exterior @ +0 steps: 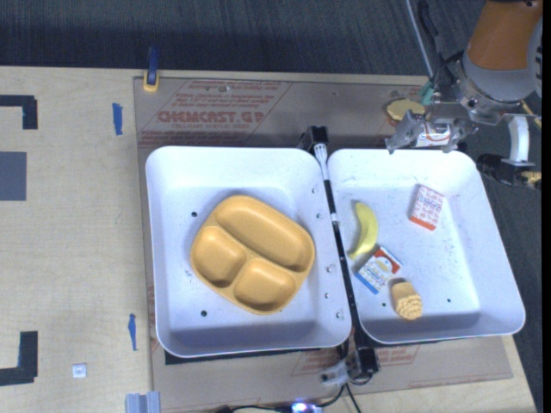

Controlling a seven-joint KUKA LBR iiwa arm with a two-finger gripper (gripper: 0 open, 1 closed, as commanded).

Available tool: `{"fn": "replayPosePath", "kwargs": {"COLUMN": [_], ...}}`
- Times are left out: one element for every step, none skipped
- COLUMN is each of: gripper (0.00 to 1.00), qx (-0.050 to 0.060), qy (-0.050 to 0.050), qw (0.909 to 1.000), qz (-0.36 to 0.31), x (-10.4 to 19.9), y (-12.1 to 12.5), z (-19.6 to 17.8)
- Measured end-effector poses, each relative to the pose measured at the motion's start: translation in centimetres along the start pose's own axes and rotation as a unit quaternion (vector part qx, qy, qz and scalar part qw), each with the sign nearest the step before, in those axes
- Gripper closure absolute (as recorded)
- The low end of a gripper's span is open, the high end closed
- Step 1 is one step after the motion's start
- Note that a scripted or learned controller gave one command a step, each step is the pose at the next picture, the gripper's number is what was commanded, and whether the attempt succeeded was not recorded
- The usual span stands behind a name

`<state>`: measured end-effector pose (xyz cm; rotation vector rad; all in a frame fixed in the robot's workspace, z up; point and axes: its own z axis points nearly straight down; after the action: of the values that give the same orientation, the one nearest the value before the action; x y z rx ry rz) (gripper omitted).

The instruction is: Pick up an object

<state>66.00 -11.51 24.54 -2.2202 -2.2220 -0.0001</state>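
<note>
A: Yellow plastic takes up most of the left bin (164, 231): a three-compartment tray (251, 253) lying at a slant in the lower middle of the frame. If we went for that, we'd expect trouble, since it looks too broad and smooth for a two-finger gripper to close on except at a rim.

B: Agreed. We'd look to the right bin (491, 256) instead. The arm (504, 37) sits in the upper right corner, and the gripper (430, 130) hangs just past that bin's far rim. We cannot tell whether it is released or clenched; the metal parts blur together there.

A: We see nothing in it, so the pick is not yet made. The banana (365, 229) lies near the dividing wall, left of centre in the right bin. A descent there could clip the wall.

B: Next smaller, the red-and-white packet (427, 206) toward the bin's upper right lies flat, so we judge the gripper might slide over it and close on nothing.

A: The blue-and-red packet (378, 269) sits just below the banana's lower tip, touching or nearly so. A grab there may nudge both.

B: And the small yellow corn-like piece (405, 300) lies just beside that packet, lower in the frame. Rounded, so we'd guess it could roll out of a squeeze.
</note>
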Motion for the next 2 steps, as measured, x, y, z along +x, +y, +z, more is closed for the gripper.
{"fn": "replayPosePath", "kwargs": {"gripper": [0.0, 0.0], "qx": [0.0, -0.01], "qy": [0.0, -0.004], "qw": [1.0, 0.9999], "qz": [0.001, 0.0], "x": [-4.0, -3.0], "y": [-4.5, -9.2], "z": [13.3, 15.4]}}
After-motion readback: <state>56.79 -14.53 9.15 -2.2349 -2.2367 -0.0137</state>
